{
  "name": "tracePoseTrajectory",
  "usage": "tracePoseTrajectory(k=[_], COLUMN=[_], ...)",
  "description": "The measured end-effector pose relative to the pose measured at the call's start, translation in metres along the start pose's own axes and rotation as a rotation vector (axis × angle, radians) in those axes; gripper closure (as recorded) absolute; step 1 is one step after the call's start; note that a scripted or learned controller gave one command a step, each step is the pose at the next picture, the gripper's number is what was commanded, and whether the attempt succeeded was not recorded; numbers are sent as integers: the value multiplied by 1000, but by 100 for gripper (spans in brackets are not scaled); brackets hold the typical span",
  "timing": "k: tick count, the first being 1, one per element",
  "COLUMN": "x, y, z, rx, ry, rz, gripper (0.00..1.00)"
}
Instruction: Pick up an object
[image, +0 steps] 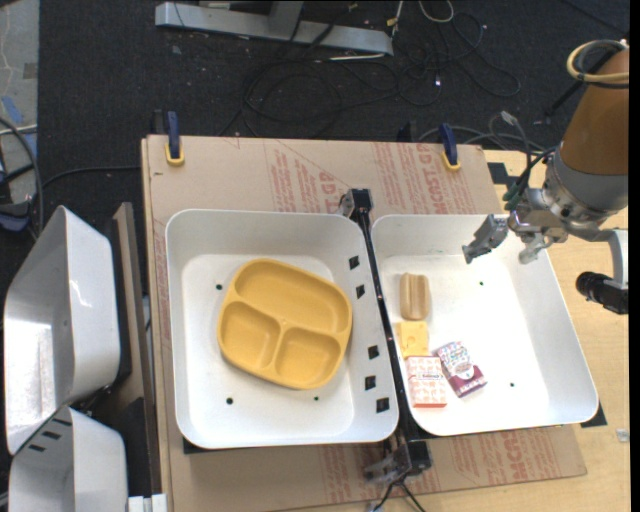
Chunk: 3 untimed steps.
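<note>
In the right bin (560, 330) lie a tan bread roll (414, 295), a yellow cheese slice (413, 335), a red-and-white packet (428, 380) and a small maroon carton (460, 368), all near the bin's left side. My gripper (508, 240) hovers over the bin's far right part, its two fingers spread open with nothing between them. It stands well to the right of and behind the bread roll. A yellow divided plate (285, 322) rests in the left bin (190, 300).
A black divider with clips (372, 300) runs between the two bins. Orange-blue clamps (175, 150) (449, 152) hold the board at the back. White containers (60, 300) stand left of the bench. Cables lie on the dark floor behind.
</note>
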<state>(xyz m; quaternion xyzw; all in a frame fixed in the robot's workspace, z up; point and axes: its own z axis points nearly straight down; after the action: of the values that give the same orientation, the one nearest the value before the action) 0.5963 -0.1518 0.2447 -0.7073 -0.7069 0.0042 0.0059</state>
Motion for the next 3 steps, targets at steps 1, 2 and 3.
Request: tracePoseTrajectory(k=[1,2,3], x=[0,0,-1], y=[2,8,7], z=[-6,42,89], rx=[-10,-6,-6], ry=[-2,-1,-1], rz=[-2,0,0], gripper=[0,0,0])
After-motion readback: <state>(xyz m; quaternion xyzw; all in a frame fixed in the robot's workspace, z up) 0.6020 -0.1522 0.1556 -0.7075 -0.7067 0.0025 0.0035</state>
